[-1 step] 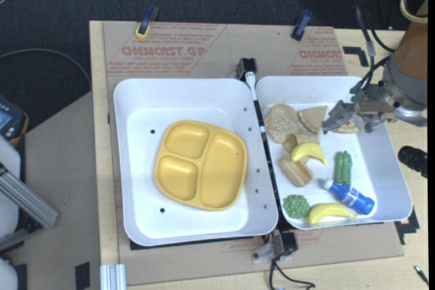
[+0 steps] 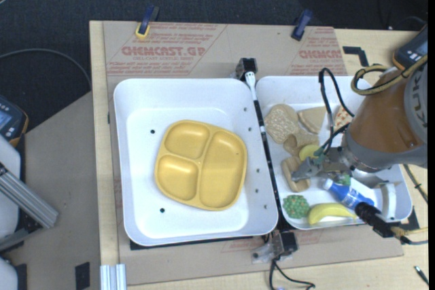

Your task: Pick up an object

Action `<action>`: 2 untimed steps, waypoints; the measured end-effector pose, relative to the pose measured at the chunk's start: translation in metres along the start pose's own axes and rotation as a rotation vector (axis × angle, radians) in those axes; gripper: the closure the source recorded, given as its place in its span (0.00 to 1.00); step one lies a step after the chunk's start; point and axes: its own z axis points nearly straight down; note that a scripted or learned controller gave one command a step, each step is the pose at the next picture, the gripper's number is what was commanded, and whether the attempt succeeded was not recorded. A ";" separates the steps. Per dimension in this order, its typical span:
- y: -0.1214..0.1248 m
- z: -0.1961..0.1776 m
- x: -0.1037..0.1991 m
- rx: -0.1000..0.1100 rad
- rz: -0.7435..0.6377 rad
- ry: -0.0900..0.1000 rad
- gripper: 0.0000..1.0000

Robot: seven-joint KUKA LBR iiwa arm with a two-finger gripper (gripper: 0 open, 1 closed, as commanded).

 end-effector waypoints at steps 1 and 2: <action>-0.007 0.002 0.023 -0.017 -0.001 -0.005 0.00; -0.012 -0.182 0.044 -0.022 -0.007 -0.002 0.00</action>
